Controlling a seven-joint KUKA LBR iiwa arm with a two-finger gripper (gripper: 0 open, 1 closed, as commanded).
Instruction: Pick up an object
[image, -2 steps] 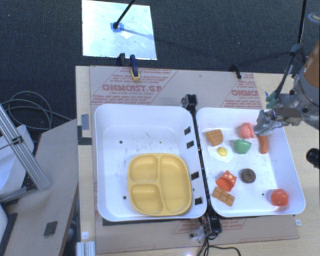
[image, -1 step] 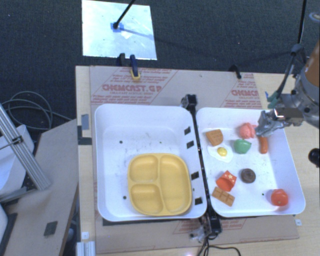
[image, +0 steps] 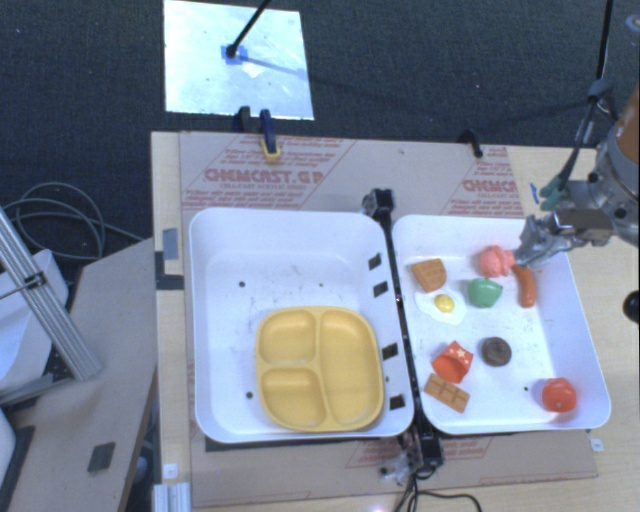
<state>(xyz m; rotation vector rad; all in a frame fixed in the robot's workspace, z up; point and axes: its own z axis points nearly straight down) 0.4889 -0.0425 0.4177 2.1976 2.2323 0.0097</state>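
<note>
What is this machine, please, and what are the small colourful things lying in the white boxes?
This is one camera picture, taken from above a bench. The grey machine at the right is a robot arm; its gripper hangs over the right bin, near a pink toy and an orange sausage. That bin also has toy food: a fried egg, a green piece, a chocolate doughnut, a waffle and a tomato. The left bin holds a yellow divided plate. I see nothing held.
</note>
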